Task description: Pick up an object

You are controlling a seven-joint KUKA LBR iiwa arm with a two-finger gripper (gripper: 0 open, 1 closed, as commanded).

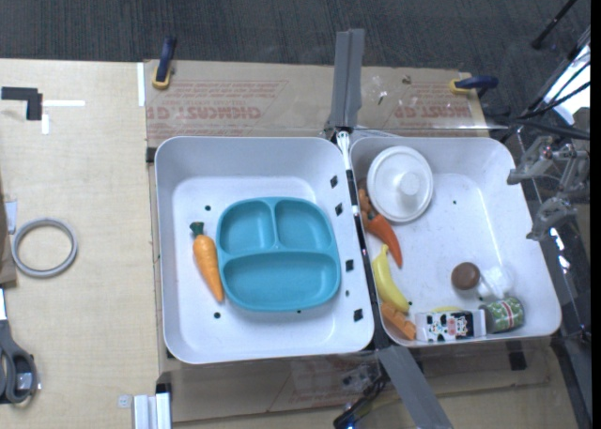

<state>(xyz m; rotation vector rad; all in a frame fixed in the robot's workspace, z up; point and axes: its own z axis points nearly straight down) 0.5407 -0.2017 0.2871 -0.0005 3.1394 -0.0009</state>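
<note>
Metalwork at the right rim of the right bin (pixel 526 258) is the gripper (pixel 545 197) – it sits over the bin's edge, apart from every object, and whether it is open or closed cannot be told from this angle. Nothing is seen in its grasp. Nearest to it, down and to the left in the view, lies a brown round object (pixel 466 276) on the bin floor, and just below that a green can (pixel 502 314) rests on its side against the bin's lower rim, touching a black-and-white carton (pixel 451 325). Further left of the gripper, roughly level with it, sits a white round lid (pixel 401 184). Beyond that, along the bin's far-left wall, an orange-red pepper (pixel 380 230), a banana (pixel 388 279) and a small carrot (pixel 399 324) lie in a line running down the view. Well away from the gripper, across the divider, the left bin (pixel 178 324) holds a teal divided plate (pixel 279 254) with a toy carrot (pixel 208 263) just beside its left edge – close, though contact cannot be judged. Farthest from the gripper, on the counter (pixel 84 164) left of both bins, lie a grey tape roll (pixel 42 247) and a pair of scissors (pixel 17 371).
</note>
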